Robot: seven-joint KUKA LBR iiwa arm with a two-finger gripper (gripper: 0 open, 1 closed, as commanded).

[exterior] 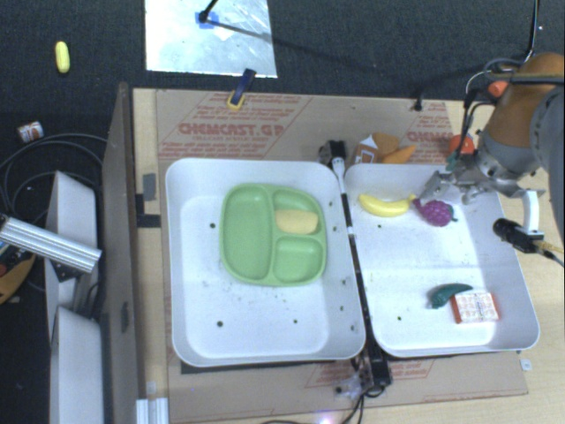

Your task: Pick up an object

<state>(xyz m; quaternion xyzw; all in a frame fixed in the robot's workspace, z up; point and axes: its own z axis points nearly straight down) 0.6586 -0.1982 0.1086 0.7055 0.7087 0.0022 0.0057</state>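
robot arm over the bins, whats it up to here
The grey arm reaches in from the right, and its hand hangs low over the far end of the right bin, right beside a purple grape bunch and a banana. Whether it grips anything cannot be told. A dark green item and a small red-and-white box lie nearer the front. The left bin holds a green divided plate with a yellow item on it.
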